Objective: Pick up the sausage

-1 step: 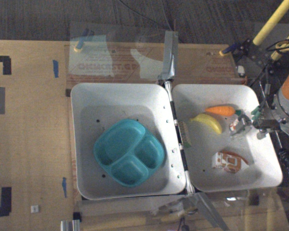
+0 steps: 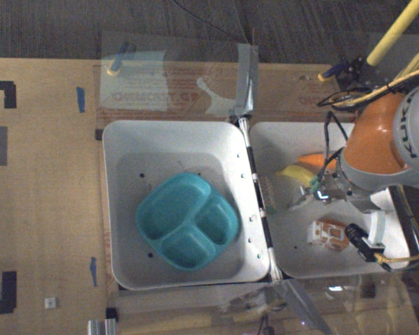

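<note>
Bench [image 2: 42, 187]: brown board surface with two shallow white bins side by side. There are black corner marks [image 2: 3, 93] at its left edge and short strips of blue tape [image 2: 80, 100] near the left bin.

Left bin [image 2: 119, 145]: holds one teal divided plate [image 2: 187, 220] with three compartments. It lies flat and skewed relative to the bin walls, right of centre.

Right bin [image 2: 286, 246]: three loose items.
- Yellow piece [image 2: 295, 172], elongated, in the middle of the bin toward the far side.
- Orange piece [image 2: 313, 160], touching the yellow one on its far side and partly covered by the arm.
- Sausage [image 2: 329, 234], which I read as the small brown item with pale patches. It lies flat on the bin floor in the near-right part, well clear of the yellow and orange pieces.

Arm [image 2: 377, 145]: enters from the right, with the orange band over the right bin's far-right area. The wrist points down and to the left. The jaws sit low over the bin centre, just beside the near end of the yellow piece. The sausage lies apart from them, toward the near wall.

Jaw state: cannot tell whether they are apart or together, because the tip is small and cluttered at this angle. Nothing visibly sits between them.
</note>
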{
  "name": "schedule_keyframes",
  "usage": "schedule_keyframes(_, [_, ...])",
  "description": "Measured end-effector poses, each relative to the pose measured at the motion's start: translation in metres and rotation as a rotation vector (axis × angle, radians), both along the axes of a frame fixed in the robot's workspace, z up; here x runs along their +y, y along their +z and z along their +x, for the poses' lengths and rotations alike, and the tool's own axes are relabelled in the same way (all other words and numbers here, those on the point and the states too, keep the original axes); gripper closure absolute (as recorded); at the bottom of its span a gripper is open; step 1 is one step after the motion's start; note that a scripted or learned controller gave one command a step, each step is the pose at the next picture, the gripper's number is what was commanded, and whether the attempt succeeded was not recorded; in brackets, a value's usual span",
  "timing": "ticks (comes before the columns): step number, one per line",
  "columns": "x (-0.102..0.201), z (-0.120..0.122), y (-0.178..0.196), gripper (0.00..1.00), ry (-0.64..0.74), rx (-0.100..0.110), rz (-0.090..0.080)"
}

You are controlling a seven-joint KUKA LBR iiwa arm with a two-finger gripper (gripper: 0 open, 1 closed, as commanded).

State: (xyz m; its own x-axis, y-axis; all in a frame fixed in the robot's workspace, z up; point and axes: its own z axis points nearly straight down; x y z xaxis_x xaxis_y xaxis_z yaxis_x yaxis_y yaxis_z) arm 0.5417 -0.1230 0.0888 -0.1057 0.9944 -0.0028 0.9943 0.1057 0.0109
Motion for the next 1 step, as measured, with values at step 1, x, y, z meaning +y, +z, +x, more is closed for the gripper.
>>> schedule_keyframes(1, [-0.0595, 0.0407, -0.0012, 0.0, -0.127, 0.004, 0.0])
